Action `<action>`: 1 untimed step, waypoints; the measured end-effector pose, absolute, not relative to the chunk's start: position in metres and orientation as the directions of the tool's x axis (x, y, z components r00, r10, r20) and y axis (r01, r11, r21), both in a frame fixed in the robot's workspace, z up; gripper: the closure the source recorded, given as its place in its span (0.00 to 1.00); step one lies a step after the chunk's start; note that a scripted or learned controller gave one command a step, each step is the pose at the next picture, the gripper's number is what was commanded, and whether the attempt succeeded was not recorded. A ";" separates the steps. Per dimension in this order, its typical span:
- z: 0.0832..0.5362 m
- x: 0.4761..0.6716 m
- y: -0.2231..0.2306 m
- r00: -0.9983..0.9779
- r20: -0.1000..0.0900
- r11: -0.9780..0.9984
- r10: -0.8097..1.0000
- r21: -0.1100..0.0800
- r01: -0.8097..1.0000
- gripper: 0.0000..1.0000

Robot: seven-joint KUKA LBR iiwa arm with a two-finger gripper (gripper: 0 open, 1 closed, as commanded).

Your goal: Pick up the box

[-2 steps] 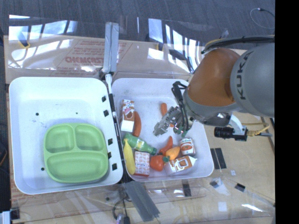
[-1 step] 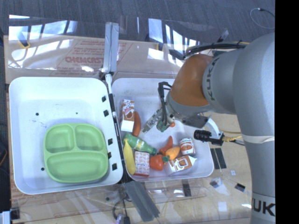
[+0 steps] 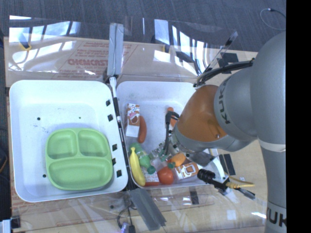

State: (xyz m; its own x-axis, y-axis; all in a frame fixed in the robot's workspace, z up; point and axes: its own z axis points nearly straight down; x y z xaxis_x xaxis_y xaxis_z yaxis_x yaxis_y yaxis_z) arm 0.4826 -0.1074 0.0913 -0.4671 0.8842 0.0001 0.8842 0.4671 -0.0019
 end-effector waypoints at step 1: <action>0.227 0.502 -0.063 -0.403 -0.001 0.403 0.915 0.001 0.915 1.00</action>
